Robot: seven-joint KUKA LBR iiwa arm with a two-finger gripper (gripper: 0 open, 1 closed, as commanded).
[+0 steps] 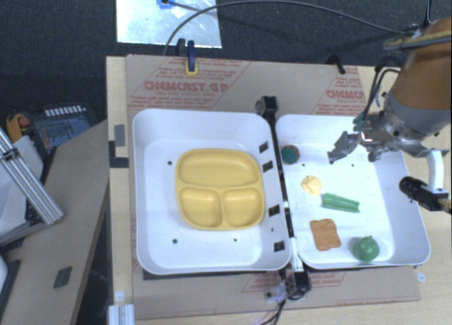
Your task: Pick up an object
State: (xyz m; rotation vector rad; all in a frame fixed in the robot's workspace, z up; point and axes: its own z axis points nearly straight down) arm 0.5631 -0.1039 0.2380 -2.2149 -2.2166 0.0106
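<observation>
While the left bin (152, 175) holds a yellow tray (217, 188), the right bin (402, 203) holds toys

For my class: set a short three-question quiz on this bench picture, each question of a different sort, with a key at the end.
1. True or false: the yellow divided tray lies in the left bin.
2. Which item in the right bin lies nearest the divider between the bins?
A. the green ball
B. the small dark round item
C. the green stick
3. Fill in: the tan cracker-like piece lies just to the ____ of the green ball in the camera view.

Key: 1 true. 2 B. 3 left.

The gripper hangs over the right bin's upper part, with nothing seen between its fingers.
</observation>
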